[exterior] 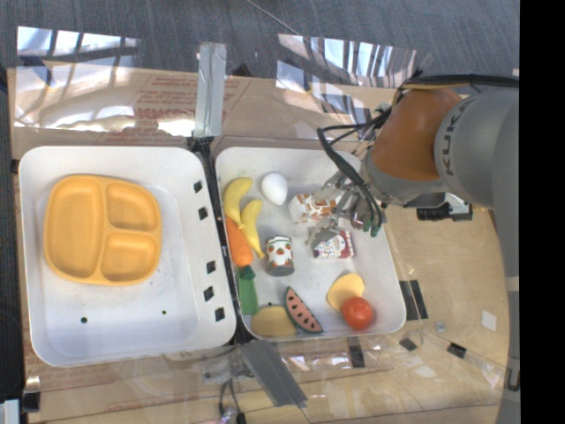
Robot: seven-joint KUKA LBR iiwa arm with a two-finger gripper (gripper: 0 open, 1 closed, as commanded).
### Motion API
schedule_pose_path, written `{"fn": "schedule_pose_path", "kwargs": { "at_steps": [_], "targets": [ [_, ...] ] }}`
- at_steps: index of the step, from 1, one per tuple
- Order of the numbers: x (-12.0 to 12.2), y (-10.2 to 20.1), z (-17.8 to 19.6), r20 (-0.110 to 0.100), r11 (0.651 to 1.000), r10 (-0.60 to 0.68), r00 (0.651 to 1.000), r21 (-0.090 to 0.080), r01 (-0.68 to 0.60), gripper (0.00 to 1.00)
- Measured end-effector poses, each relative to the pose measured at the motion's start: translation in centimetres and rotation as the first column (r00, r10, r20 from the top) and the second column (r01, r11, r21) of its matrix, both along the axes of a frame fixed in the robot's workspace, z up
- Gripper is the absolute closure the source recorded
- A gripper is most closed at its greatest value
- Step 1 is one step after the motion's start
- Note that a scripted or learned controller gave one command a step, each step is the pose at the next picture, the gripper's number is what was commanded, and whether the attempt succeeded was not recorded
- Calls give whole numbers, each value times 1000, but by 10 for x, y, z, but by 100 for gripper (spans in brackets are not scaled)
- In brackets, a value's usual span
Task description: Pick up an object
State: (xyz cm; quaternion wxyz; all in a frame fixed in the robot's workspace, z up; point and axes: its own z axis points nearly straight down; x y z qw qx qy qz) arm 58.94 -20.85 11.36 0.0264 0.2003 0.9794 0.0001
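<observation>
Camera view: the gripper point(340, 215) sits right of frame centre, in the right bin point(388, 276), over small printed cartons point(323, 228); whether it is open or closed cannot be told. "KU" is readable on the arm point(459, 144). A yellow tray point(101, 228) lies in the left bin point(115, 334).

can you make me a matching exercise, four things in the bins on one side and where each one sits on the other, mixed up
Things:
1. yellow plastic divided plate
2. white plastic egg
3. red toy tomato
4. toy watermelon slice

Places:
A. right bin, near corner under the arm
B. left bin
C. right bin, far side, beside the bananas
D. right bin, near edge, left of the tomato

Pairs: 1-B, 2-C, 3-A, 4-D
</observation>
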Motion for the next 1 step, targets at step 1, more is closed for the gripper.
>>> {"fn": "schedule_pose_path", "kwargs": {
  "at_steps": [1],
  "targets": [
    [-7, -1, 0, -3, 994, -105, 994, 6, 105, 0]
  ]
}}
